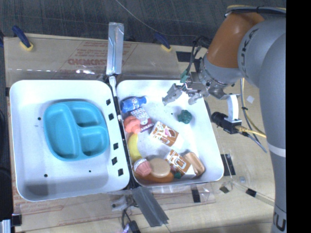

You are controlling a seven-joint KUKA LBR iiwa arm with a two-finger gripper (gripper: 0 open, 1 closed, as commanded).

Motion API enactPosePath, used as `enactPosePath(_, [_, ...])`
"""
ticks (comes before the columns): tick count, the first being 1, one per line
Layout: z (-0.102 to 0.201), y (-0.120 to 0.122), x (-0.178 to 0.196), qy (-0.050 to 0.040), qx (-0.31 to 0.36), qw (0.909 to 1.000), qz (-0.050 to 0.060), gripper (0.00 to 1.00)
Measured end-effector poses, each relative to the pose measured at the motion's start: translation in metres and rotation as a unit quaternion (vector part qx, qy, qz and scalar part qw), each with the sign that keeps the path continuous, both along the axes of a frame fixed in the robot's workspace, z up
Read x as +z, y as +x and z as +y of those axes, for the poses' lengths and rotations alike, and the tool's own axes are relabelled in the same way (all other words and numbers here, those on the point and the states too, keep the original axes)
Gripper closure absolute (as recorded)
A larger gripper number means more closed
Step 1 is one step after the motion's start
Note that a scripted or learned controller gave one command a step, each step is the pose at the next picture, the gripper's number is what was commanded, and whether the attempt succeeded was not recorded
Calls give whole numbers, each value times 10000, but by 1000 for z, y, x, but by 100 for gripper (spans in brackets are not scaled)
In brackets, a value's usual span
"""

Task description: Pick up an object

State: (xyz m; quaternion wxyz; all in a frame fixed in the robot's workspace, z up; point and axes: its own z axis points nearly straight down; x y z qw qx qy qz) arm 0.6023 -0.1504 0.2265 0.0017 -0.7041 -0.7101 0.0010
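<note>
Objects for picking lie heaped in your right bin (206, 130): a small dark green piece (184, 116) sits alone near its far right side, with a blue packet (132, 103), printed cartons (164, 134) and round food items (159, 168) toward the near left. The pincer (183, 94) hangs above the green piece, fingers apart, gripping nothing. The left bin (24, 130) carries a blue divided tray (76, 128). Both bins rest on your cardboard-covered counter (73, 57).

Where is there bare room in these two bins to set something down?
Left bin: bare floor all round the blue divided tray, widest at its near edge. Right bin: bare along the far wall, under the hand, and around the small green object. Crowded along the divider and near wall.
</note>
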Motion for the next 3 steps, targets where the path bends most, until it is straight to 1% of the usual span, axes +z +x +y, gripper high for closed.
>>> enactPosePath(1, [-61, -43, -111, -15, 656, 9978, -91, 0])
enactPosePath(2, [-60, 36, -75, -15, 2076, 9782, -40, 0])
enactPosePath(3, [16, 47, -129, -11, 2134, 9770, -48, 0])
